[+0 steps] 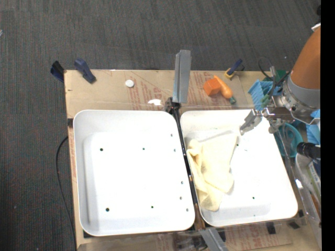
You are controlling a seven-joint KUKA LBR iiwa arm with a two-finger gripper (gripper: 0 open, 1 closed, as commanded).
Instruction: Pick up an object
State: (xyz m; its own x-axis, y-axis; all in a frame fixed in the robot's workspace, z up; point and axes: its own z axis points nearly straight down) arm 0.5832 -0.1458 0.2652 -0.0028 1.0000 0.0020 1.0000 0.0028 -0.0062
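Hovering: the grey arm with its orange band (309,61) is reaching in from the right, and its metal two-finger tool (250,122) is hanging over the far edge of the right-hand shallow white bin (282,192).
Tool state: I cannot tell from this view how the tool is set; nothing is visibly held in it.
Task's thing: a crumpled pale-yellow cloth (212,169) is lying in the right-hand bin, bunched against its left wall, its upper corner stretching toward the tool.
Why so placed: the tool is sitting above and to the right of the cloth, apart from it, which I judge to be a position for coming down on the fabric, with the pick not yet made.
Left-hand shallow white bin (84,140): it is lying just beside the right one, sharing the middle divide.
Surface: the table (110,90) is showing a brown cardboard top along its far edge, where an orange-handled object (217,87), blue clamps (84,69) and a small white cap (129,83) are lying.
Room: dark grey carpet (131,25) is spreading beyond the table's far edge.
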